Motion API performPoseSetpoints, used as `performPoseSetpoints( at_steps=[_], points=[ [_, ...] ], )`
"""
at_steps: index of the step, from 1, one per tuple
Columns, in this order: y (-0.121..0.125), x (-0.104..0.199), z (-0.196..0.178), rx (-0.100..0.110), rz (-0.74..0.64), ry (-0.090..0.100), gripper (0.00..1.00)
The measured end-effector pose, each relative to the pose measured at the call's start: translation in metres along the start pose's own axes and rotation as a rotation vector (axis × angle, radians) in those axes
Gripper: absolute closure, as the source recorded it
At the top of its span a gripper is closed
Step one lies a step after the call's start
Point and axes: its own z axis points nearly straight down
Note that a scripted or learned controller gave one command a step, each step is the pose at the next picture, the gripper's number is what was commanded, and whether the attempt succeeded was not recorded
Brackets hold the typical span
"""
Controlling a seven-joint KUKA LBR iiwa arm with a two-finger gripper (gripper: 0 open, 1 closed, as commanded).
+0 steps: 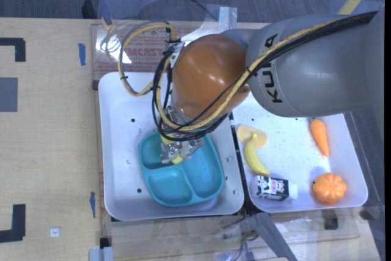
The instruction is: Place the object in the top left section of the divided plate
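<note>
A blue divided plate [181, 187] lies in the left white bin [116, 150], towards its front. My gripper [177, 153] hangs over the plate's upper part, near the ridge between the two top sections. The orange wrist and its cables cover the plate's far edge. A small yellow object [176, 160] shows right under the gripper's tip, at or just above the plate. I cannot tell whether it is held or resting there.
The right bin [357, 177] holds a banana [253, 150], a carrot [319, 136], a round orange fruit [328, 187] and a small black-and-white carton [274, 187]. The arm's grey body spans that bin's back. Looped cables hang over the left bin's far side.
</note>
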Motion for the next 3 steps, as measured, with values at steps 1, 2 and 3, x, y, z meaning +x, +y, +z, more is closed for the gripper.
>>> performPoseSetpoints(
  at_steps=[1,2,3],
  points=[
    [0.021,-0.021,0.002,0.037,-0.401,0.006,1.00],
    [0.033,-0.042,0.003,0.060,-0.523,0.008,1.00],
    [0.037,-0.027,0.004,0.072,-0.729,-0.013,1.00]
  ],
)
